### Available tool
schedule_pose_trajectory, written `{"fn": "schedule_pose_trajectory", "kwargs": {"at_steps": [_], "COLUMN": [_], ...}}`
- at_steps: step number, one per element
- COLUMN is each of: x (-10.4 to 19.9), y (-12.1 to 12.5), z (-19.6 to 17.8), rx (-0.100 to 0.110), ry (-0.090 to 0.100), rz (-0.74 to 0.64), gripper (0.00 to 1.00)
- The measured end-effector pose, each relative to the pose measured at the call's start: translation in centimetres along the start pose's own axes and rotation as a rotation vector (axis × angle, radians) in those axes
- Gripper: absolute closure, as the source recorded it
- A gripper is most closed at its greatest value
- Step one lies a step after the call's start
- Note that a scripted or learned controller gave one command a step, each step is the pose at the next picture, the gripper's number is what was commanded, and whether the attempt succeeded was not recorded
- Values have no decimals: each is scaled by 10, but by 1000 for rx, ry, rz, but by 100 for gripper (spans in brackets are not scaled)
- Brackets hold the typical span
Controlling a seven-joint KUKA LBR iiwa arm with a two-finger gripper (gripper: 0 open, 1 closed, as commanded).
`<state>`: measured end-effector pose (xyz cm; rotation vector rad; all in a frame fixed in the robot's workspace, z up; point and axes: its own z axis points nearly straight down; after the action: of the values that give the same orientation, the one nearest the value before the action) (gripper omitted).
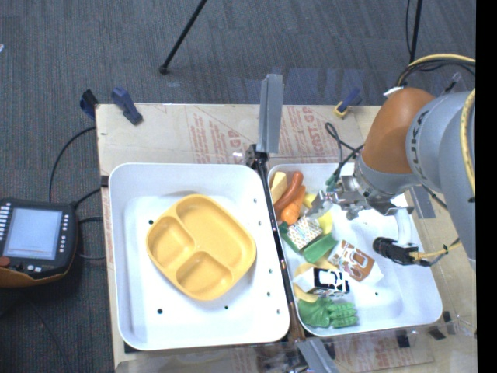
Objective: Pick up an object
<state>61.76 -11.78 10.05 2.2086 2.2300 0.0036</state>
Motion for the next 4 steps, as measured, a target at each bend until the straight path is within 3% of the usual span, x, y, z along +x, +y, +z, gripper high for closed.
{"fn": "schedule_pose_trajectory", "kwargs": {"at_steps": [1,2,3,4], "x": [-1,-1,65,64], "y": [19,22,-10,-12], "z": [7,-6,-165,-159], "rx": [-3,-9,-4,7], "ry": [2,3,1,0], "rz": [15,15,75,75], "gripper": [0,100,100,0]}}
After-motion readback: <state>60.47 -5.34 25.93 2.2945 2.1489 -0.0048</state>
